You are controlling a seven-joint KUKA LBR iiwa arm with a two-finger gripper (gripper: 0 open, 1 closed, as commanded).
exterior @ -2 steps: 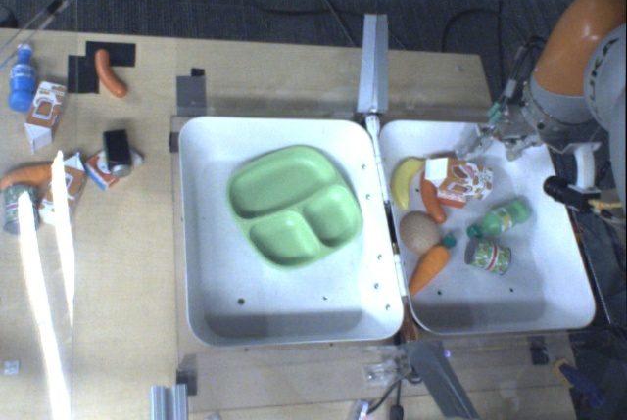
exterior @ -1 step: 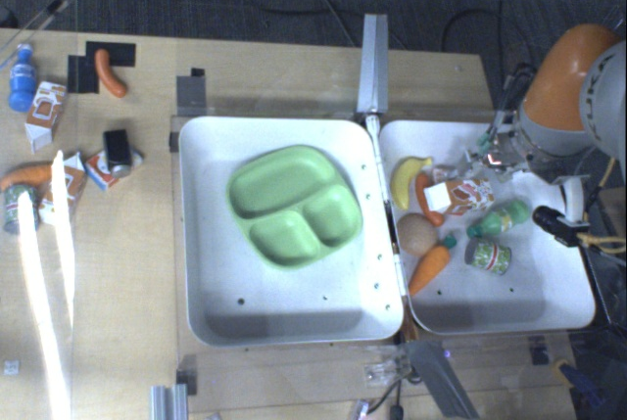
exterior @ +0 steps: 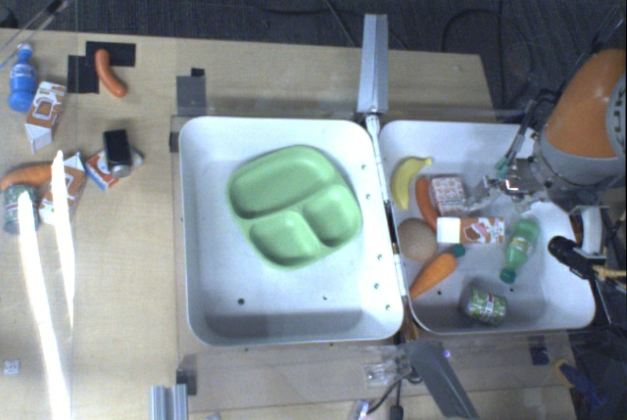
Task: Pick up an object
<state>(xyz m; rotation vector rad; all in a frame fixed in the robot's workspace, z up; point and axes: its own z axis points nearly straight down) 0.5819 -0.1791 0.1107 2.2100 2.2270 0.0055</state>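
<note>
The arm point(exterior: 588, 115) reaches in at about three o'clock and its gripper point(exterior: 502, 178) hangs low over the upper middle of the right bin point(exterior: 578, 305); whether it is released or clenched on anything cannot be told from this slant, and nothing is plainly seen in its grasp. The bin holds the likely targets: a banana point(exterior: 409, 179) at its ten o'clock corner, a carrot point(exterior: 434, 273) toward seven o'clock, a small carton point(exterior: 482, 231) near the centre, a green bottle point(exterior: 519, 250) just to the carton's three o'clock, and a can point(exterior: 484, 305) at six o'clock. The carton, lying closest below the gripper, looks light and stiff but crushable, best pinched across its narrow sides. The bottle is probably smooth and apt to roll, so across its middle is safest. The left bin point(exterior: 196, 212) carries a green divided plate point(exterior: 294, 205) at its centre.
</note>
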